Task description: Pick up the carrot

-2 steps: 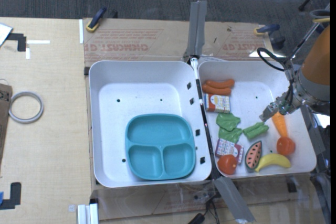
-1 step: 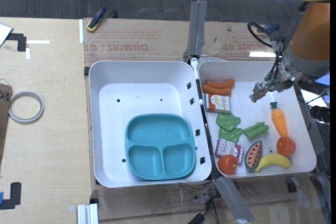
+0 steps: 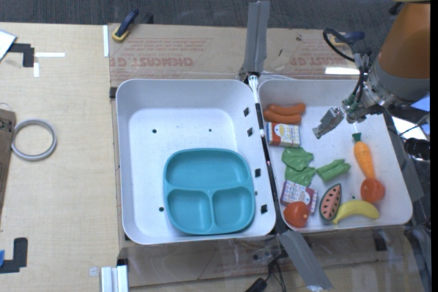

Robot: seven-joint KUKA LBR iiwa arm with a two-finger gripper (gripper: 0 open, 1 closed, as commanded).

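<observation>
The carrot (image 3: 364,159) is orange with a green top and lies lengthwise near the right wall of the right bin (image 3: 400,167), its top pointing to the back. My gripper (image 3: 342,117) hangs above the bin's back middle, just up and left of the carrot's green end. Its fingers (image 3: 328,123) stand apart with nothing between them, so it is open and not touching the carrot.
Around the carrot lie a small orange-red fruit (image 3: 373,189), a banana (image 3: 356,210), a watermelon slice (image 3: 330,202), green vegetables (image 3: 333,169), a tomato (image 3: 296,213), sausages (image 3: 284,111) and a small box (image 3: 287,135). The left bin (image 3: 137,147) holds a teal divided plate (image 3: 209,191).
</observation>
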